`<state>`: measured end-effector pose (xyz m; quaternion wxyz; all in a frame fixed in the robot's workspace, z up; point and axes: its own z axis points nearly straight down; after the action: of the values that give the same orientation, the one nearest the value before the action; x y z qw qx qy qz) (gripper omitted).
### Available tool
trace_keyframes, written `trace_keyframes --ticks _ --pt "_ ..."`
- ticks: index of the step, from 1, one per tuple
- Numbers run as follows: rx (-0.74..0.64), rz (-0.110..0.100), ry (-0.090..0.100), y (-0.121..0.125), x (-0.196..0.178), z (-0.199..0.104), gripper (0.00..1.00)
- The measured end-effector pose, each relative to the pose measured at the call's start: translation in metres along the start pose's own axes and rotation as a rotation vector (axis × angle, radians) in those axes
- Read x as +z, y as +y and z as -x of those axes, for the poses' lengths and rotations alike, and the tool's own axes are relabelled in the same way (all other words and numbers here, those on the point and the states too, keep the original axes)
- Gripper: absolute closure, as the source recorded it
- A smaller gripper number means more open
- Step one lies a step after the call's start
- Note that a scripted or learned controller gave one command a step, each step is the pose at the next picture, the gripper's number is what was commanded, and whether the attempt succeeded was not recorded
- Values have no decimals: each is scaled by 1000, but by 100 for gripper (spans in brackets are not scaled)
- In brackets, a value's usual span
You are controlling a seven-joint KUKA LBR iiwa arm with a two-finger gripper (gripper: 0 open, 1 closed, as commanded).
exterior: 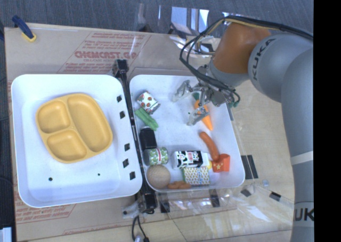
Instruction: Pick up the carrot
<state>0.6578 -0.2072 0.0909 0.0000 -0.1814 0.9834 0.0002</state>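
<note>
Nearest the camera, along the front edge of the right bin [234, 153], lie a small orange piece [179, 185], a round tan ball [158, 175], a carton with green print [196, 176] whose words are too small to read, and a red box [221, 163] with a small yellow mark. Just behind them sit a cow-patterned black and white carton [189, 158], a green-spotted can [157, 155] and a black block [147, 138]. An orange sausage shape [209, 144] lies toward the right edge. Further back, a green pod [146, 119] and a small spotted cup [147, 102] sit near the left edge.

The carrot [206, 122] lies right of the bin's middle, its upper end directly under the gripper [198, 109]. The metal fingers look spread and angled down around that end, though whether they pinch it cannot be told.

The left bin [24, 145] holds a yellow divided plate [74, 127]. The arm [277, 70] bears "KUKA" lettering. Along the bench's far edge, red print on the board [101, 54] reads "CHEMCAST".
</note>
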Motion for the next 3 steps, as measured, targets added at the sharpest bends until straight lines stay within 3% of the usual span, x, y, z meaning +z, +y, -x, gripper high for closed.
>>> trace_keyframes --ticks 1,2,3 --pt "-5 -8 -11 -1 -17 5 100" --pt "12 -13 -12 3 -138 -15 100" --pt "-25 7 7 34 -28 -91 100"
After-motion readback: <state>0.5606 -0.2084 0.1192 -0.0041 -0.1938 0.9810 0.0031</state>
